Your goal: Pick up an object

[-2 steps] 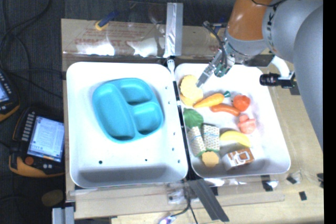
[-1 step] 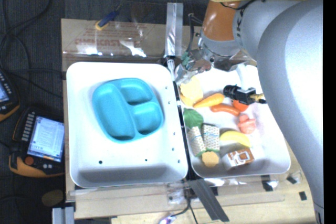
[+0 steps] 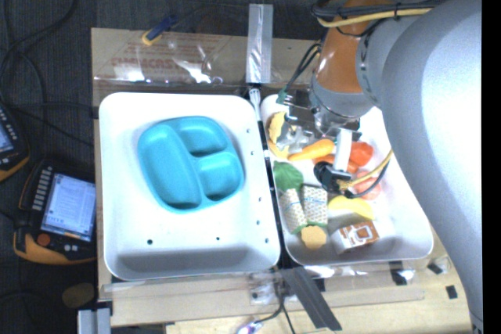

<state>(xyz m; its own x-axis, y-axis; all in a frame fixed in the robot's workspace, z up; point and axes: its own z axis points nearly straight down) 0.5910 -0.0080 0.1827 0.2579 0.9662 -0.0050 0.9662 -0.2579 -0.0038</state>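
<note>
The right white bin (image 3: 407,227) holds several small things. Among them are an orange carrot (image 3: 317,150), a yellow piece (image 3: 275,125) by the left wall, a green item (image 3: 287,174) and a red-orange item (image 3: 361,156). Nearer the front lie a white patterned packet (image 3: 307,204), a yellow banana-like piece (image 3: 352,208), a tan round piece (image 3: 313,236) and a small orange-and-white box (image 3: 356,233). My gripper (image 3: 294,134) is low in the back left of this bin, just above the carrot and beside the yellow piece. Nothing can be made out between its tips.
The left white bin (image 3: 125,246) holds a blue divided tray (image 3: 188,160). A clear plastic bag (image 3: 168,59) lies on the board behind the bins. The grey arm (image 3: 438,105) covers the right bin's far right side.
</note>
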